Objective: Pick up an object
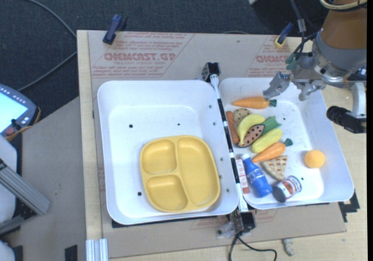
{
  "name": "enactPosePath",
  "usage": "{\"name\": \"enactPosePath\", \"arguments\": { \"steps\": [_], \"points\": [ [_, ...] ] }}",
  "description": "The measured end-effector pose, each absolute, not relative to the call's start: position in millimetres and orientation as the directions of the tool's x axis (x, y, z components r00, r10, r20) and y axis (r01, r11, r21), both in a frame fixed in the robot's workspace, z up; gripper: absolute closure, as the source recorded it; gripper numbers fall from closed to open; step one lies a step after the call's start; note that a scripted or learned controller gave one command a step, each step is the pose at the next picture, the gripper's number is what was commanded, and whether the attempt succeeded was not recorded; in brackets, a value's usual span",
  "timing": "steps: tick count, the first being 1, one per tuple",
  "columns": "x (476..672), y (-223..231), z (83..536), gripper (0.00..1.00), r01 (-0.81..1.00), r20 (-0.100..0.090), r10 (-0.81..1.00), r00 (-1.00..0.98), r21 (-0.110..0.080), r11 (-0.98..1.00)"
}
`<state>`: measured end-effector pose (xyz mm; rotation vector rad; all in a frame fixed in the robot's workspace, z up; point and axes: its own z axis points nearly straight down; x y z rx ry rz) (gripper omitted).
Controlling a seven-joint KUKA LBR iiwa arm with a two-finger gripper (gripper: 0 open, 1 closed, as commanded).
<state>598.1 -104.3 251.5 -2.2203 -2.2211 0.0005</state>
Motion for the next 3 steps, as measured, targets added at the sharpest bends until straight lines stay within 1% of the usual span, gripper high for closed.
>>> {"name": "enactPosePath", "arguments": {
  "steps": [1, 2, 3],
  "points": [
    [607.9, -95, 122, 0.00, 1.000, 0.001, 1.000, 0.000, -0.002, 0.000],
    [563.0, -97, 84, 0.00, 1.000, 0.001, 1.000, 0.001, -0.002, -0.001],
    [563.8, -97, 94, 1.00, 1.000, 0.000, 1.000, 0.002, 0.001, -0.002]
  ]
}}
